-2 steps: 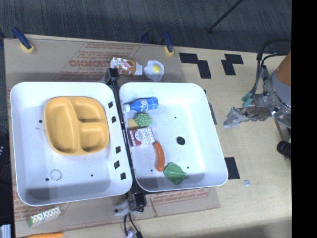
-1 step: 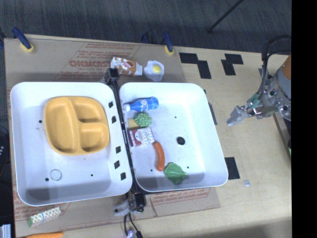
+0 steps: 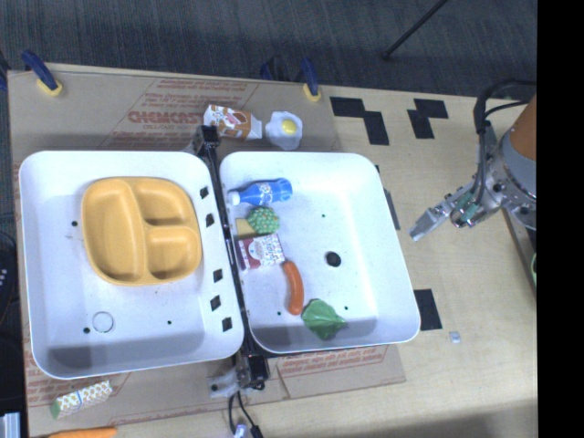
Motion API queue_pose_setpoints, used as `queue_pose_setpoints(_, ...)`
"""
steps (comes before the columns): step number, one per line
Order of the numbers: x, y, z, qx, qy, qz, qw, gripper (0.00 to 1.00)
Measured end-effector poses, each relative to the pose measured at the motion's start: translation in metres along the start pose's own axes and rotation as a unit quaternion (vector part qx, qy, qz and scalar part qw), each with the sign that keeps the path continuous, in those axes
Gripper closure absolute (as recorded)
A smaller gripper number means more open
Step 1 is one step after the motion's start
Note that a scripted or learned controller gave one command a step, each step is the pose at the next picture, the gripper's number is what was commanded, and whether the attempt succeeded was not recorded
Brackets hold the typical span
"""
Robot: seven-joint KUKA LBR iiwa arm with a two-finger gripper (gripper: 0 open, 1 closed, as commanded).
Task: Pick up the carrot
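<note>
the carrot point(image 3: 294, 287) lies in the right bin point(image 3: 365, 245), in its lower middle part. it is a short orange stick, a bit more red at the lower end, with rounded tips, and it lies nearly upright in the view with a small tilt. just below and right of it is a green leaf point(image 3: 323, 318); if the leaf touches the carrot, i cannot tell. just above and left of it is a red packet point(image 3: 260, 251), then a green cone point(image 3: 261, 219) and a blue bottle point(image 3: 263, 192) more up. a black dot point(image 3: 333, 260) is on the bin floor to the right of the carrot.

the left bin point(image 3: 55, 318) holds a yellow tray point(image 3: 141, 229) with compartments.

the gripper point(image 3: 422, 227) is outside the bins, over the bench point(image 3: 456, 372) at the right, well apart from the carrot. whether it is open or closed i cannot tell.
</note>
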State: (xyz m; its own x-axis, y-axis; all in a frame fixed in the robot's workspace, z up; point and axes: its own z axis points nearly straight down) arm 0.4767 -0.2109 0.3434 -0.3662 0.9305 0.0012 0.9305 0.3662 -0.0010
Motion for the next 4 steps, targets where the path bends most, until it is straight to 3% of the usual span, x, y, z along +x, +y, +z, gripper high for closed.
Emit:
queue_pose_setpoints(1, 0.0, 0.0, 0.008, 0.0, 0.0, -0.123, 0.9924, 1.0)
queue_pose_setpoints(2, 0.0, 0.0, 0.017, 0.0, -0.001, -0.285, 0.9585, 1.0)
queue_pose_setpoints(3, 0.0, 0.0, 0.015, 0.0, -0.001, -0.474, 0.8804, 1.0)
queue_pose_setpoints(4, 0.0, 0.0, 0.031, 0.0, 0.0, -0.562, 0.8271, 1.0)
